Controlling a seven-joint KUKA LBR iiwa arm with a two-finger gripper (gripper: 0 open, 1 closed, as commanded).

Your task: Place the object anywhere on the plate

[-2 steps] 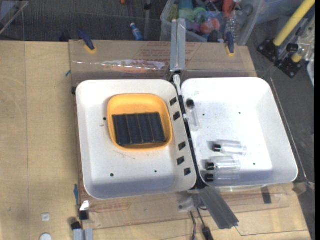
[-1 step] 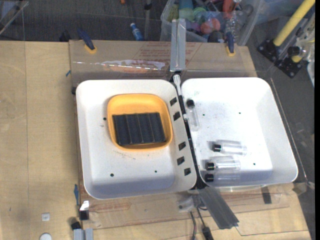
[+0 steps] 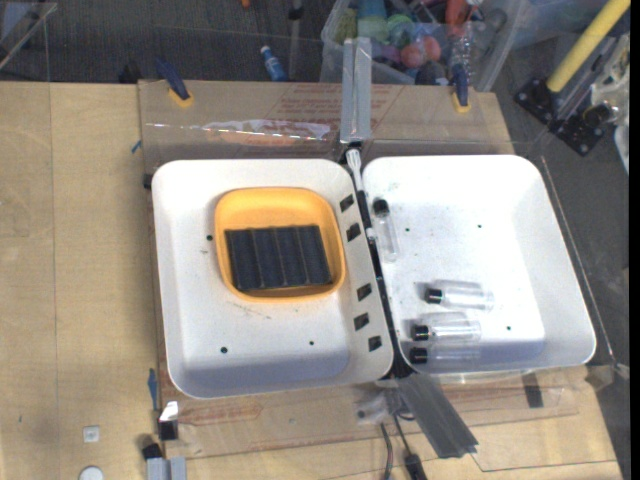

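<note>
Plate: I see an orange plate (image 3: pixel 280 208) in the left bin (image 3: pixel 180 268), set toward the bin's upper middle, with a dark ribbed slab (image 3: pixel 278 256) lying flat across its centre.

Objects: in the right bin (image 3: pixel 520 208) I count 3 clear vials with dark caps, plus a 4th I'm less sure of. 1 vial (image 3: pixel 383 230) lies close to the divider (image 3: pixel 365 268), pointing up and down the view. 1 vial (image 3: pixel 456 295) lies crosswise lower in the bin. 1 more vial (image 3: pixel 445 330) sits just below that one, near the bin's front wall, and what may be another (image 3: pixel 440 353) lies right against it; I cannot separate the 2 cleanly.

Gripper: I have nothing here that tells me its state, so I cannot say whether it is open, closed or carrying anything.

Step in hand: my judgement is that we are at the very start, before any pick. All vials rest in the right bin, and none is on the plate.

Next move: I would bring the arm in over the right bin and choose the crosswise vial, since it lies apart from its neighbours. The fingers need to straddle its narrow width.

Caution: clear round vials may roll, and the 2 by the front wall leave little room for fingers.

Placement: rim space on the plate is slim, so the slab may be the landing spot.
</note>
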